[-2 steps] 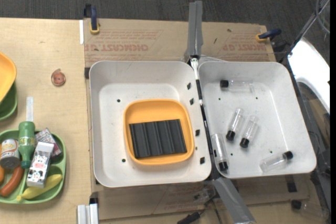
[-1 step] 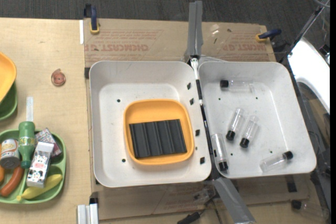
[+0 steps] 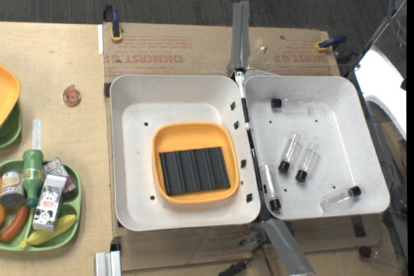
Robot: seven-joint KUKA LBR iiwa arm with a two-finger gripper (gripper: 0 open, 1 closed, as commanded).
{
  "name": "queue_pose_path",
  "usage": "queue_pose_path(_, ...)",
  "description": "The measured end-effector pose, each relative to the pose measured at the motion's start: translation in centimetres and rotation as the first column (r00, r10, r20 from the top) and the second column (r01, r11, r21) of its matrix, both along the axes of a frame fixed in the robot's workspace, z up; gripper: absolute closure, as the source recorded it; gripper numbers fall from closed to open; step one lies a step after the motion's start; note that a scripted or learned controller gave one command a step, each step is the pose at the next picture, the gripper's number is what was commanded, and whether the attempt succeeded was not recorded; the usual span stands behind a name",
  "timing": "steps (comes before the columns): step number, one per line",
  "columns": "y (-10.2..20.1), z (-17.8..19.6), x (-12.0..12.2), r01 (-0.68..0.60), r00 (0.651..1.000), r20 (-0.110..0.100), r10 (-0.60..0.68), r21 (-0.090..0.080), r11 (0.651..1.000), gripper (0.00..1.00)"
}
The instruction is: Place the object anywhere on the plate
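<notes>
Five capped vials [image 3: 289, 152] beside plate [image 3: 194, 132]

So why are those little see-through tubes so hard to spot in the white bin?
In the camera view, the clear tubes blend into the right bin because both look pale under soft, even light; mostly their black caps stand out. The orange plate and the dark ridged block on it show up sharply, with faint shadows only along the bin walls.
</notes>
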State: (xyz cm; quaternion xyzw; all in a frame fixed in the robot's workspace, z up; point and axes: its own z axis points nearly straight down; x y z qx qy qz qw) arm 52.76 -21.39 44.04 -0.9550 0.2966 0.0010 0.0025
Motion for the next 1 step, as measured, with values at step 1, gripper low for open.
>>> queue_pose_path(1,-0.69,-0.02,2.22,-0.344,0.939,0.004,0.344,0.001,0.939,1.0)
